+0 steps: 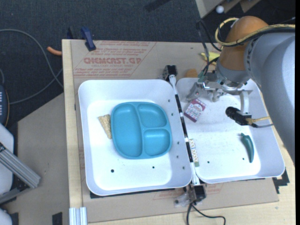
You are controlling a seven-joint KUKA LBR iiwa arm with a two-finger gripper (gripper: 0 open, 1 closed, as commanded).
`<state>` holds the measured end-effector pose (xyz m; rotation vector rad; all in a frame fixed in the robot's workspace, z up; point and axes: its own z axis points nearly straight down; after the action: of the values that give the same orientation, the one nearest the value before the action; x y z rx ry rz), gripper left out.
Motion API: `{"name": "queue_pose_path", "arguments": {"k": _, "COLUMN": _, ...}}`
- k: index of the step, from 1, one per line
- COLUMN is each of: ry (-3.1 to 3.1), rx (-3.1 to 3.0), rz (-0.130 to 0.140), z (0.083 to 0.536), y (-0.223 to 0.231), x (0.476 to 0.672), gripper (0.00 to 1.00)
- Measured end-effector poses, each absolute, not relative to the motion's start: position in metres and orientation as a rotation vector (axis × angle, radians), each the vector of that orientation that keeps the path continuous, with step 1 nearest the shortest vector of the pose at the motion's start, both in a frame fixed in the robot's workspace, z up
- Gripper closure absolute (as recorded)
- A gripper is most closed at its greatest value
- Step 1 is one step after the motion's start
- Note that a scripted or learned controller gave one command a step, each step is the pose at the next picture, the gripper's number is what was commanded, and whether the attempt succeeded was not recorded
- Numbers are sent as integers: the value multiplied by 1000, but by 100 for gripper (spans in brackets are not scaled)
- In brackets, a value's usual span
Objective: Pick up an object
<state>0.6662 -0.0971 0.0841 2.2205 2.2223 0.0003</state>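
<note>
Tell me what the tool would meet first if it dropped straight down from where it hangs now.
Probably the pink packet, which lies just below the tool in the right bin; depth is unclear, so it might meet the bare floor beside it instead.

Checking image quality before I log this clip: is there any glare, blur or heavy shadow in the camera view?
Camera view: lighting is even and soft, with only faint shadows beside the blue divided plate. The white bins are bright, near washed out. The grey arm at the right looms large and slightly soft; the pincer area is small and hard to resolve. The green pepper stays sharp.
</note>
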Motion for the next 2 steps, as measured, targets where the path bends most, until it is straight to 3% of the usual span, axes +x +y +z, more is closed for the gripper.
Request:
{"name": "queue_pose_path", "arguments": {"k": 1, "ry": 2221, "rx": 2217, "rz": 4, "z": 95, "y": -97, "x": 667, "gripper": 100}}
{"name": "queue_pose_path", "arguments": {"k": 2, "ry": 2221, "rx": 2217, "rz": 3, "z": 95, "y": -97, "x": 667, "gripper": 0}}
